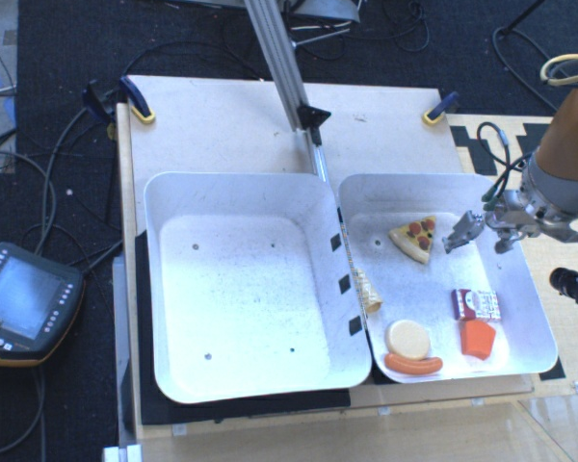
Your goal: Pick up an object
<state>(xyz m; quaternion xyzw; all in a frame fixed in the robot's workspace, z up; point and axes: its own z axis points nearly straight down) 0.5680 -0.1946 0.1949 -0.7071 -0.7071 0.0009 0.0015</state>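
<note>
Gripper (482, 231) over right bin (366, 195), near far right edge, fingers spread wide, holding nothing. Pizza slice (413, 239) on bin floor just left of left finger, outside jaws, not touching.

Objects in the right bin, located relative to my jaws. Pizza slice (413, 238): triangular, yellow with red topping, flat, just left of them. Red-and-white packet (476, 304): flat, below them. Orange block (478, 339): directly beneath the packet. Round cream disc (408, 338) and orange-red sausage (413, 363): touching, lower left. Small pale piece (368, 294): further left, by the bin wall.
</note>
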